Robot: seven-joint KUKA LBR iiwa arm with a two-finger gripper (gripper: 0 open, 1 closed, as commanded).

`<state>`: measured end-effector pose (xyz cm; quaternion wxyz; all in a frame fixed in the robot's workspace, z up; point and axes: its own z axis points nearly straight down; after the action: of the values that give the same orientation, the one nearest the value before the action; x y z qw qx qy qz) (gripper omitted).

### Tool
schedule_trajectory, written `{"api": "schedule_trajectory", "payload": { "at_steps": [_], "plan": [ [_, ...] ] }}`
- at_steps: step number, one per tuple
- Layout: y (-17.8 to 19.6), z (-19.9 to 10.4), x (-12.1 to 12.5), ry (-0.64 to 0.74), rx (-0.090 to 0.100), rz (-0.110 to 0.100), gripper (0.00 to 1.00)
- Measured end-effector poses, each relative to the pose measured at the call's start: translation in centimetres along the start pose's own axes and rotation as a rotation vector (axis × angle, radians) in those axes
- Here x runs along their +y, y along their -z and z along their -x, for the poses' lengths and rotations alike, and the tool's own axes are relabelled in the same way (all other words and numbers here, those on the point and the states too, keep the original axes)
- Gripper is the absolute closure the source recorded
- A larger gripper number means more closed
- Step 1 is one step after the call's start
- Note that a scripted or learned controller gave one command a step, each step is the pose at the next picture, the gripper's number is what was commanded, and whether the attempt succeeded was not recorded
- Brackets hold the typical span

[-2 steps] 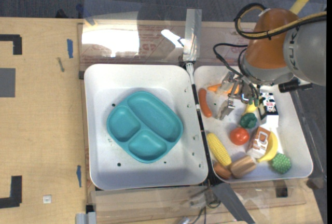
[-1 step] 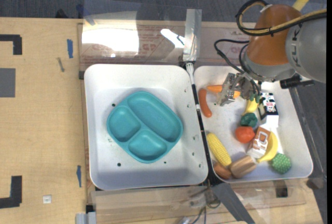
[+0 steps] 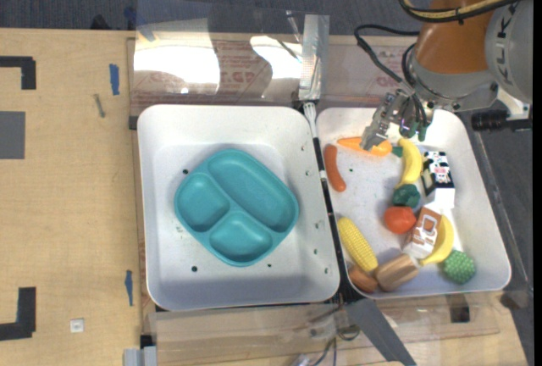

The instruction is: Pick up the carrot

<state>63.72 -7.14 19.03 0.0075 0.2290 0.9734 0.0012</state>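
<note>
Two white bins [image 3: 161, 212] are sitting on the wooden table [image 3: 59, 212]. The carrot [image 3: 366, 145] is lying in the right bin, the hand [image 3: 383, 133] touching it; grip state indeterminable.

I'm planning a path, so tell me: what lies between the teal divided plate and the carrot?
In the camera view, the two bins' adjoining rims and a red-orange elongated toy lie between the teal plate and the carrot.

The grey arm reaches in from the right, its orange band sitting above and to the right of the gripper [image 3: 383, 134]. The wrist slants down and left toward the claw's tips.
</note>
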Motion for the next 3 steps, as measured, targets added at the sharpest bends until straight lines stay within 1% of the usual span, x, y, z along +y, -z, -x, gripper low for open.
{"api": "schedule_trajectory", "payload": {
  "at_steps": [1, 2, 3],
  "plan": [
    [-0.4, -9.6, -0.5, -0.308, 0.015, -0.007, 1.00],
    [10.6, -13.2, -1.9, -0.343, 0.003, -0.001, 1.00],
    [7.7, -13.0, -4.4, -0.423, 0.013, -0.009, 1.00]
  ]
}}
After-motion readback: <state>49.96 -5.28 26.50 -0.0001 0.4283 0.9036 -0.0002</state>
